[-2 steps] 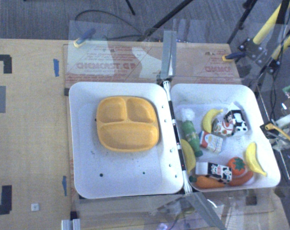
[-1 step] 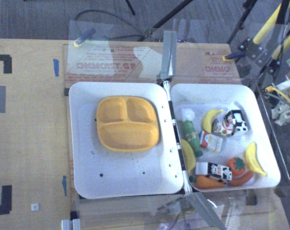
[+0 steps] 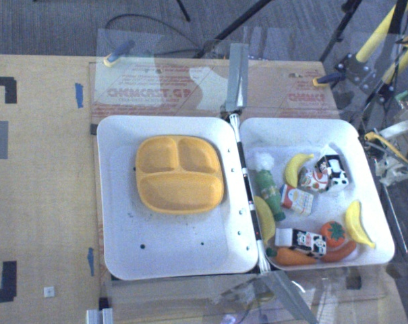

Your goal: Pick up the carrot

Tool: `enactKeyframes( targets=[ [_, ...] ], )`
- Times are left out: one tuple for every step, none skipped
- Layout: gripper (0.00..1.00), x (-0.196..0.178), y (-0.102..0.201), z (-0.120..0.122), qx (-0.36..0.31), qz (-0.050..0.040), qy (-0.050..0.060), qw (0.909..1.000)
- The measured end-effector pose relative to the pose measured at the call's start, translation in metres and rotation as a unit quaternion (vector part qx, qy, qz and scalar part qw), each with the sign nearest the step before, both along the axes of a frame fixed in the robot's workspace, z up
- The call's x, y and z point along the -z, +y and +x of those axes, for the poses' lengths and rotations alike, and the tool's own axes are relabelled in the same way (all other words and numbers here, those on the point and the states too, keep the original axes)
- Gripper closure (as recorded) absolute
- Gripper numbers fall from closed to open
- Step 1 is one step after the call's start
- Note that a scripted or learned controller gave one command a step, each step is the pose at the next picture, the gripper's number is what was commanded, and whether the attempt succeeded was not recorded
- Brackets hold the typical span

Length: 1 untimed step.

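The carrot point(image 3: 293, 256) is orange with a green top and lies along the near edge of the right bin point(image 3: 345, 135), its green end toward the bin's near left corner. A small black-and-white carton point(image 3: 301, 239) rests just behind it, and a red tomato point(image 3: 333, 233) sits at its right end.
The left bin point(image 3: 116, 181) holds a yellow divided plate point(image 3: 180, 173). The right bin also holds a green bottle point(image 3: 268, 192), three bananas point(image 3: 297, 168) point(image 3: 357, 225) point(image 3: 264, 218), a red-and-white pouch point(image 3: 297, 200) and a cow toy point(image 3: 327, 173). A metal post point(image 3: 237, 76) stands behind the bins.
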<state>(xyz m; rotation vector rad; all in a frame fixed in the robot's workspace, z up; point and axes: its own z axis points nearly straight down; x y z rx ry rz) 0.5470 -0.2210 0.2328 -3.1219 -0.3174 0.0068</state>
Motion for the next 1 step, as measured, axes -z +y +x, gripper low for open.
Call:
enactKeyframes(
  targets=[
    [1.0,0.017,-0.0022,-0.0453,-0.085,0.0004,-0.001,0.9964]
  ],
)
